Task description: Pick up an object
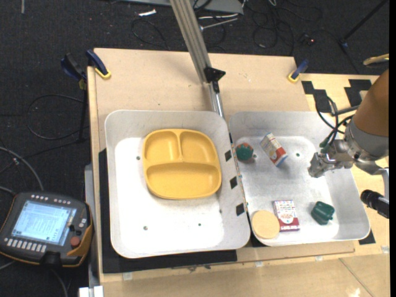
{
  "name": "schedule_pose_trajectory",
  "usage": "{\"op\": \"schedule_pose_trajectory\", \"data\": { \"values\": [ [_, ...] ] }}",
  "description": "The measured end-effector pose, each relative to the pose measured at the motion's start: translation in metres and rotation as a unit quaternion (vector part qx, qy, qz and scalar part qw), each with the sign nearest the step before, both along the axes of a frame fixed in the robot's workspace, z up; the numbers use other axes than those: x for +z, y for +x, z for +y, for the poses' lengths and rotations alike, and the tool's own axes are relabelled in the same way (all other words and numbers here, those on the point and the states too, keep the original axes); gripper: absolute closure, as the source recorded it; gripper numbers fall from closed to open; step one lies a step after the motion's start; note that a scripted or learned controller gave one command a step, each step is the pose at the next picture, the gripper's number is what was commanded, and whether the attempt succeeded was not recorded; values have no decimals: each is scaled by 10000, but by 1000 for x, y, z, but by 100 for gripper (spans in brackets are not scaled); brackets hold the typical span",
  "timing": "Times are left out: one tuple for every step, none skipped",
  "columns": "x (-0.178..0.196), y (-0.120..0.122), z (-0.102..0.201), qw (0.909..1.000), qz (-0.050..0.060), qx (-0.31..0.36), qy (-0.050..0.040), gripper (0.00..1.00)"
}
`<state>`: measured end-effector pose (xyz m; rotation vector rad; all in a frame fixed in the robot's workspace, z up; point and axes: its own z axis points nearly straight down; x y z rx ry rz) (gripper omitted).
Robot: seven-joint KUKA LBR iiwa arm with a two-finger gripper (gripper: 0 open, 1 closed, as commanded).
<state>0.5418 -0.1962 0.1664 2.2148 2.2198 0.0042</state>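
From my remote station I saw the gripper (317, 166) hanging over the right bin (346, 190), near its right side, with nothing visibly between its fingers; whether they were spread or pressed together I could not tell. Below it lay a dark green object (322, 212). A small carton (273, 150) and a teal-and-red toy (244, 152) sat further left, a red-and-white box (286, 215) touching a tan disc (266, 224) at the front. The left bin (124, 184) held a yellow divided plate (182, 163).
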Motion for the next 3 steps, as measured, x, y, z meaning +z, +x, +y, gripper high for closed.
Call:
{"op": "schedule_pose_trajectory", "data": {
  "values": [
    [43,-1,1,10000,1,3,-1,100],
    [55,0,1,10000,16,4,5,100],
    [46,18,51,10000,32,28,19,100]
  ]
}}
